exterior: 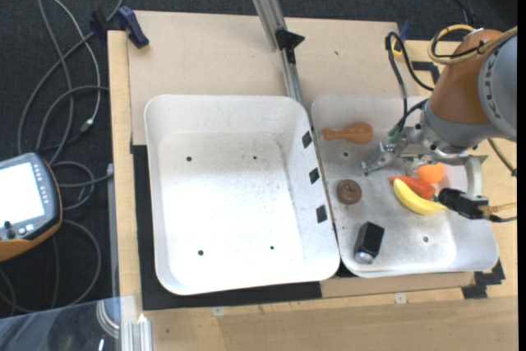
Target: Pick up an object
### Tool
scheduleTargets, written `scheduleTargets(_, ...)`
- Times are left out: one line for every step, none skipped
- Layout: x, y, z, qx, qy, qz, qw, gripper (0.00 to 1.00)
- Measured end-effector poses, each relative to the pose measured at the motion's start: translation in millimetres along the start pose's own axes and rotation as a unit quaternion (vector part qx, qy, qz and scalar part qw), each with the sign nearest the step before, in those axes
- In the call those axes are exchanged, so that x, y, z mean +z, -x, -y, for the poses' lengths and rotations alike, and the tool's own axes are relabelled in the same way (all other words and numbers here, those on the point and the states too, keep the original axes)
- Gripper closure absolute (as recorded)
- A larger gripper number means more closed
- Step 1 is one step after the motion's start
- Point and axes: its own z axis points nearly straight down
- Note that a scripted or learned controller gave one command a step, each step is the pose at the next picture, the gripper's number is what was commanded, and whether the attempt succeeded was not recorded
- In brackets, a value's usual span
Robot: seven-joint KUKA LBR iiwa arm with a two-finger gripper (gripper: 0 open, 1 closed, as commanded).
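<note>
Dark carpet around a wooden surface; two white bins side by side. Left bin bare. In right bin: grey-orange arm at 3 o'clock, end effector low, grip state impossible to tell. Yellow banana, orange piece touching below it; black block at 7; brown disc, wooden peg at 9. Likely risk: crowded fruit, nudged aside instead of caught.

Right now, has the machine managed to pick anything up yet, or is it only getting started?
Nothing looks picked up yet. The arm has reached over the right bin, and its pincer hangs low near the banana and an orange piece, though I can't tell whether it grips anything. The wooden pear-shaped piece, the brown disc and the black block lie on the bin floor. Gripping and lifting remain.
</note>
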Motion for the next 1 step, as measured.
scheduleTargets(-12.9,-0.1,-1.4,0.000,0.002,0.000,1.0000,1.00)
